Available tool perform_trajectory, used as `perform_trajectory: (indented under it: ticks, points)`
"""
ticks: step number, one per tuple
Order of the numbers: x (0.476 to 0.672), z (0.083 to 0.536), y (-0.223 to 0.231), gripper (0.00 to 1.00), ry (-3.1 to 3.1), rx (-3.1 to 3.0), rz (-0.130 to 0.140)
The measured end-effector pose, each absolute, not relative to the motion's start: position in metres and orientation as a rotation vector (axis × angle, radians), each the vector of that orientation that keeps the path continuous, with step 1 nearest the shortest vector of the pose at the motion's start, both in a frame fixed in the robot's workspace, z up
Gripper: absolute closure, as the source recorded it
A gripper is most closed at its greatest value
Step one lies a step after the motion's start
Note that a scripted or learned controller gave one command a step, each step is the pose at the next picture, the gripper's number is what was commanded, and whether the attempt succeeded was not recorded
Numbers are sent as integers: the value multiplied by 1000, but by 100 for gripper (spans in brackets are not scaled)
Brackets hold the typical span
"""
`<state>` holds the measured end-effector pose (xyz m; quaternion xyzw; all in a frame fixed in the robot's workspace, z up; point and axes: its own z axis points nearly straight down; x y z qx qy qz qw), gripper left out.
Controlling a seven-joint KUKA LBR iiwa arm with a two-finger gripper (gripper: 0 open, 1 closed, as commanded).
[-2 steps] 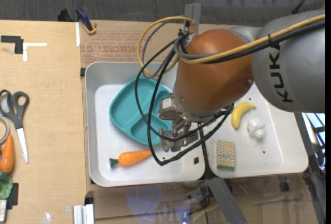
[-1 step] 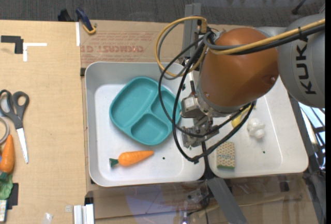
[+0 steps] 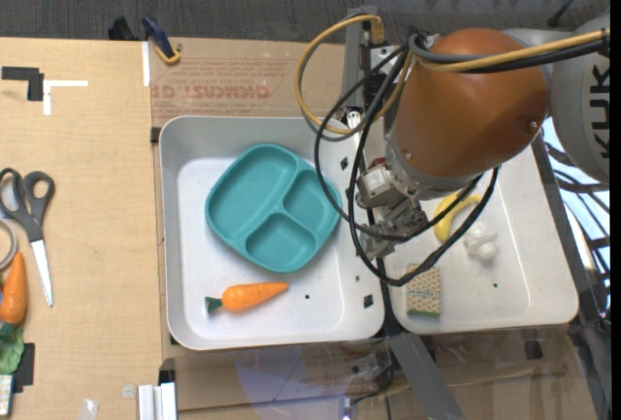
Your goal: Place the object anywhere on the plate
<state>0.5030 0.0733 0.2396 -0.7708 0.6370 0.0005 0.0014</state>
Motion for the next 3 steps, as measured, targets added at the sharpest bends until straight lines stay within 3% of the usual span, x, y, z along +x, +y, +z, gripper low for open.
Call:
perform_trajectory:
  ticks: [1,2,3]
  points:
    - [478,191,18,100,1467,-2778,6]
    - [478,191,-60,100,981,-2982,5]
    - [502,264,-108,100,909,-3003,5]
